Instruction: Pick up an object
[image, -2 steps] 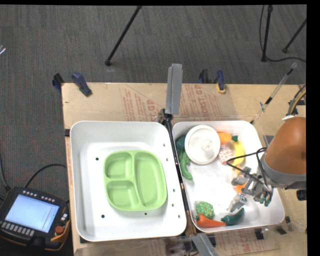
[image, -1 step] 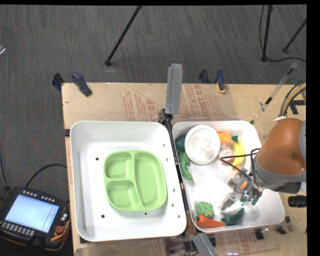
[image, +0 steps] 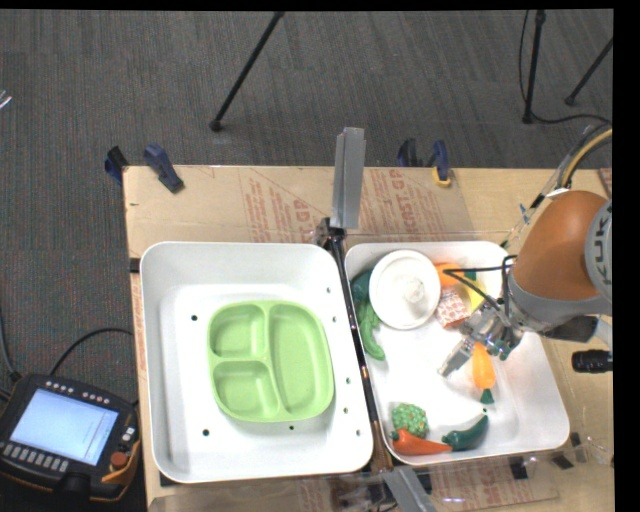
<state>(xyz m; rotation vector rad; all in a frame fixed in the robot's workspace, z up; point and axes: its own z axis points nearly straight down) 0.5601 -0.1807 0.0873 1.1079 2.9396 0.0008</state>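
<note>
Two white bins side by side on a cardboard-topped bench (image: 250, 200). Left bin (image: 160, 300) holding just a light green divided tray (image: 270, 360), lying flat, three compartments, nothing in them.

Right bin (image: 530, 400) way busier. Round white bowl (image: 405, 290) up near the far left corner, with a long dark green veggie toy (image: 368, 325) tucked along the left wall just beside it. Something orange (image: 450, 272) peeking out right of the bowl, and a red-and-white mesh-looking thing (image: 455, 308) just below that. Down at the near edge: a little broccoli (image: 408, 418), a carrot (image: 420, 445) lying right under it, and a dark green pepper (image: 467, 433) beside those.

Arm (image: 560, 255) reaching in from the right, big orange band up top. Gripper (image: 478, 352) down low in the middle of the right bin, tilted toward the lower left. Small orange toy with a green tip (image: 483, 370) right at the gripper, partly tucked under it, standing roughly up-and-down in the view. Honestly can't tell if the gripper is clenched on that toy or just hanging released next to it, too blurry and cluttered there.

Teach pendant (image: 65, 430) on the floor at lower left, blue clamps (image: 160, 165) on the bench's far edge.
</note>
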